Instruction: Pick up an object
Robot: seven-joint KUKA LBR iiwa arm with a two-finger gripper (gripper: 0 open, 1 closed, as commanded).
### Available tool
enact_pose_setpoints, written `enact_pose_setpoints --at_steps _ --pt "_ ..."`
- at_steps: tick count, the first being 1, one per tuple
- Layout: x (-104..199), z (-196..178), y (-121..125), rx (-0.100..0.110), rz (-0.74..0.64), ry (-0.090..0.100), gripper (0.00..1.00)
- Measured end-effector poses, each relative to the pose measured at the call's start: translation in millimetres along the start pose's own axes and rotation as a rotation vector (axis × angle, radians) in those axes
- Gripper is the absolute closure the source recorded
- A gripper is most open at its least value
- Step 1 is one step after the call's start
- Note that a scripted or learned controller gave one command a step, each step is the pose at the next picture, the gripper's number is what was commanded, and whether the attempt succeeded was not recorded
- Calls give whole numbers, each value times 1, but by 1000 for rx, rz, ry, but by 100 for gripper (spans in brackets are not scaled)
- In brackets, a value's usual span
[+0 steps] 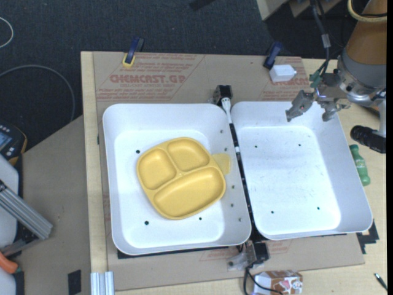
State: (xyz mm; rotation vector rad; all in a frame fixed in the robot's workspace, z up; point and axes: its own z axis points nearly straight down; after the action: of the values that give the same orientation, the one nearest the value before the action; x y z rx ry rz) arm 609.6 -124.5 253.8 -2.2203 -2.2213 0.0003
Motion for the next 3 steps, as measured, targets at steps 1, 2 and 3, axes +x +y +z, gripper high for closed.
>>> enact_pose_setpoints --at_steps 1,2,3 --pt "58 -63 -67 3 -3 2 0" --pt "90 -81 -133 4 -3 2 0" --pt "88 -91 -130 -1 -1 0 100"
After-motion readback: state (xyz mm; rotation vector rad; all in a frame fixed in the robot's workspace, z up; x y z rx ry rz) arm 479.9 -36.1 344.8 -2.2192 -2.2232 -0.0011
